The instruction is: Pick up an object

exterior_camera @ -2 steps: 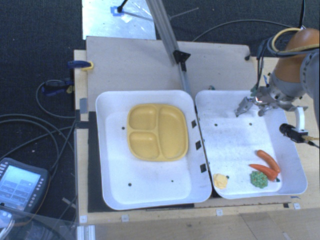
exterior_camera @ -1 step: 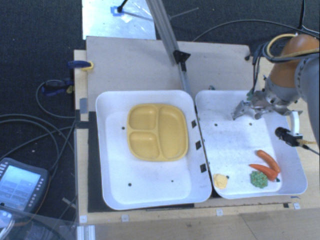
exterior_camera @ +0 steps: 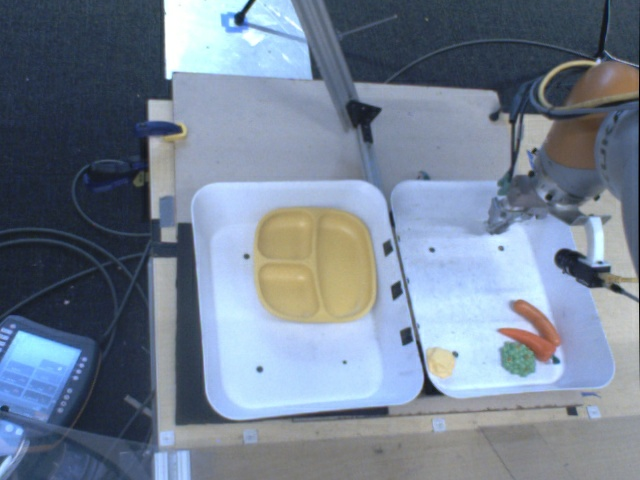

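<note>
Dark carpet surrounds the counter [exterior_camera: 270, 128], which carries two white bins side by side. Left bin [exterior_camera: 225, 368] holds a yellow tray [exterior_camera: 315, 264] with three compartments, lying flat near the bin's middle. Right bin [exterior_camera: 470, 298] has the loose things gathered along its near edge: two carrots [exterior_camera: 532, 330] lying close together near the right corner, a green broccoli [exterior_camera: 517, 359] just beside them, and a pale yellow lump [exterior_camera: 440, 362] (too small to name) near the left corner.

At the far right corner of the right bin sits the pincer [exterior_camera: 503, 214], low over the bin's floor and well apart from every one of those things. Nothing shows between its tips; how far it is spread I cannot tell at this size.

So the pick is not yet made. No thing is lifted; all lie on the bin floors. What is left, as I judge it, is the whole job: choose a target, travel toward the near edge, descend, close and raise.
</note>
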`<control>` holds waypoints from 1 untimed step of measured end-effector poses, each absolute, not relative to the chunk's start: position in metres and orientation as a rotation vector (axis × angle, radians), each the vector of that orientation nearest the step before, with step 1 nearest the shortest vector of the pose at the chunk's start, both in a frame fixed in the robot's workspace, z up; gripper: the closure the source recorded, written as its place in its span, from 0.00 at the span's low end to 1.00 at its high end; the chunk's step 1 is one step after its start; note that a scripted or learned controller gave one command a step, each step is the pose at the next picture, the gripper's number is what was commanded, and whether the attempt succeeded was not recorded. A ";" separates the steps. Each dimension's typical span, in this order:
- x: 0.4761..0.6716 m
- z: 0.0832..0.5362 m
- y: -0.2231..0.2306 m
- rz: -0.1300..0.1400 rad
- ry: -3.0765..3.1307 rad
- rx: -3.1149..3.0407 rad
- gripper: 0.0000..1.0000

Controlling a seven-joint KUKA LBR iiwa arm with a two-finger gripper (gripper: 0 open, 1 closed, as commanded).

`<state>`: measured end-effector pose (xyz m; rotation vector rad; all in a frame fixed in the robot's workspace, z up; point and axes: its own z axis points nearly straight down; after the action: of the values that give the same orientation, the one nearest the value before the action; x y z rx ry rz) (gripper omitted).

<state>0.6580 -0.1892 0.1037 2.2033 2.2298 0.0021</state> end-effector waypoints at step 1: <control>0.667 0.151 -0.188 0.006 2.226 2.207 1.00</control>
<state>0.6673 -0.1885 0.1513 2.2071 2.2265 0.0064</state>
